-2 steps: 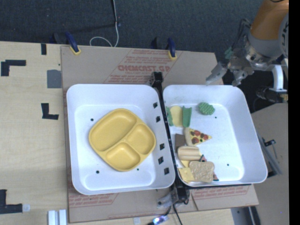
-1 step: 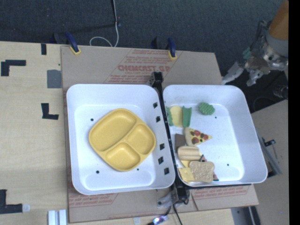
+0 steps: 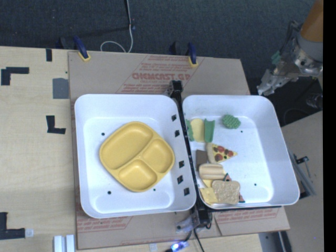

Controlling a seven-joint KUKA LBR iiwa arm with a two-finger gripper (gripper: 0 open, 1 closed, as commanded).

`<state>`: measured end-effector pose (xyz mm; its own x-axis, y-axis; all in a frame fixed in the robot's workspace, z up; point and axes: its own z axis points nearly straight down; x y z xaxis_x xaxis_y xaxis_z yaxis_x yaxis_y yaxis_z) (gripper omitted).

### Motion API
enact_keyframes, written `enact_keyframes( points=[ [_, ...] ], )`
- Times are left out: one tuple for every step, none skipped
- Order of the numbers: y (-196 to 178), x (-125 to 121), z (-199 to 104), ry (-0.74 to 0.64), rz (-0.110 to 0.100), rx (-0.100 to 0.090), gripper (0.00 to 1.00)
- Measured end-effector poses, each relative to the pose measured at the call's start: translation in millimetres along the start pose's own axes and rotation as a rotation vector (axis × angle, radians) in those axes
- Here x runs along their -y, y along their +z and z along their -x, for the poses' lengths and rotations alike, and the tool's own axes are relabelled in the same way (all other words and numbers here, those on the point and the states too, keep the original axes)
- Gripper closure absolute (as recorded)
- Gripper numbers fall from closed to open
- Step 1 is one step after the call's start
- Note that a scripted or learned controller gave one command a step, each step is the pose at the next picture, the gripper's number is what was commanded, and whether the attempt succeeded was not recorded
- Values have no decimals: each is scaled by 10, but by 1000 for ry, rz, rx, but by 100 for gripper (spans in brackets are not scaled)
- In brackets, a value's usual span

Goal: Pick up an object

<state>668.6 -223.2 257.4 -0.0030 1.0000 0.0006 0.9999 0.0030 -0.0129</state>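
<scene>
The right bin [image 3: 273,156] holds several toy foods. A green leafy piece [image 3: 230,122] lies near its far side, and a pale yellow strip [image 3: 196,129] and a green strip [image 3: 209,130] lie by the divider. Below them are a pizza slice [image 3: 220,153], a tan bun [image 3: 211,170], a slice of toast [image 3: 226,191] and a yellow wedge [image 3: 208,195]. My gripper [image 3: 269,84] hangs at the upper right, just beyond the right bin's far right corner, apart from all the food. I see nothing held in it.
A yellow divided plate [image 3: 137,155] lies in the left bin [image 3: 86,140]. Both bins rest on a cardboard sheet [image 3: 152,75] clamped at the back. A cable [image 3: 127,14] runs behind the bench. A black divider rail [image 3: 181,140] separates the bins.
</scene>
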Motion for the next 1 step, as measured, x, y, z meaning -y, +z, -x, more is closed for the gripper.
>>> enact_keyframes(
  points=[
    [1694,137,-771,-3,-8,-6,100]
  ],
)
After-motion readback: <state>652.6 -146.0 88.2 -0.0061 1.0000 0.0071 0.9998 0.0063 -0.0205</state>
